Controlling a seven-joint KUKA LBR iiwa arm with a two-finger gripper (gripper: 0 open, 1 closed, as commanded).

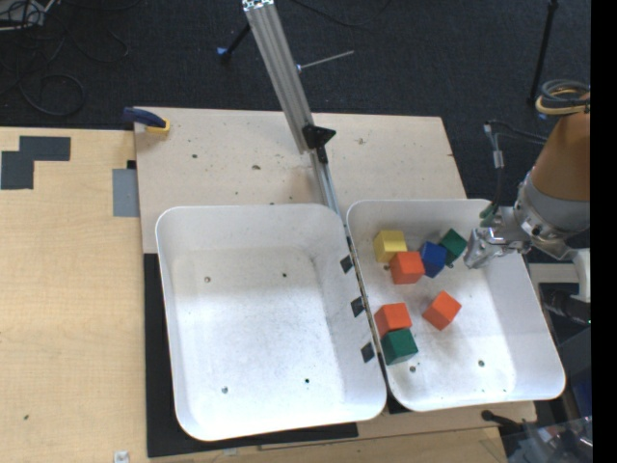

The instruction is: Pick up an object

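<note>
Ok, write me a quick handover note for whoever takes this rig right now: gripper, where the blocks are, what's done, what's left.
Gripper: over the right white bin's upper right, beside the dark green cube; finger state unclear.
Blocks, all in the right bin: yellow cube, blue cube, three orange cubes, green cube near the divider.
Done: nothing visibly lifted.
Left: grasp and lift one block.
</note>
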